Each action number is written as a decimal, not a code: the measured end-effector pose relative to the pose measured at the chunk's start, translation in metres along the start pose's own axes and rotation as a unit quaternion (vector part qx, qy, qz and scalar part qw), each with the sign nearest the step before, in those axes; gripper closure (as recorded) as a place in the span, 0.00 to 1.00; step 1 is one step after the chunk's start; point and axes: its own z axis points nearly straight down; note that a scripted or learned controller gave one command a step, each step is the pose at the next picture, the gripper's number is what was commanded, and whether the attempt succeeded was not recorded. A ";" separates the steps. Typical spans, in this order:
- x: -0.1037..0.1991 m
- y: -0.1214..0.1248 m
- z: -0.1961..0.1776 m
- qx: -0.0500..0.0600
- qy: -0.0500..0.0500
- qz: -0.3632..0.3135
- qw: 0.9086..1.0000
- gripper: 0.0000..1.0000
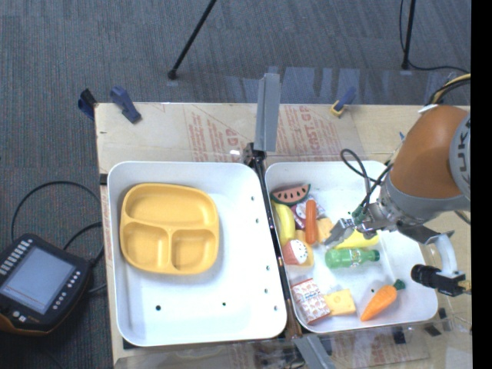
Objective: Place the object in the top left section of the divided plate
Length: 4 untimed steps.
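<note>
Nearest you, along the front edge of the right bin (427,302), you see a small red-and-white carton (310,300), a yellow cheese wedge (340,302) just beside it, and an orange carrot (380,300) with a green top lying at a slant toward the front right corner.

Behind these lies a green bottle (350,257) on its side, with a yellow piece (358,241) touching it on its far edge. To the left of the bottle sits a round red-and-cream fruit piece (298,253).

Locate the claw (344,230) directly above the yellow piece and the bottle. The arm (429,164) enters from the right and carries the claw low over the middle of the right bin. Its grey fingers point left toward the pile; you cannot tell from this angle whether they are spread or pressed together, nor whether they touch or pinch any item.

Farther back in the same bin, a yellow banana (284,223), an upright orange sausage-shaped piece (310,220) and a watermelon slice (290,194) are grouped against the left wall.

In the left bin (146,321), the yellow divided plate (169,227) lies flat in the far left part. It shows one long section at its far side and two smaller sections at its near side. All the items are well apart from it.
</note>
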 end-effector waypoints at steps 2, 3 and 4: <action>0.039 -0.048 0.073 -0.007 -0.003 -0.105 0.994 0.00; 0.039 -0.048 0.073 -0.007 -0.003 -0.105 0.994 0.00; 0.039 -0.048 0.073 -0.007 -0.003 -0.105 0.994 0.00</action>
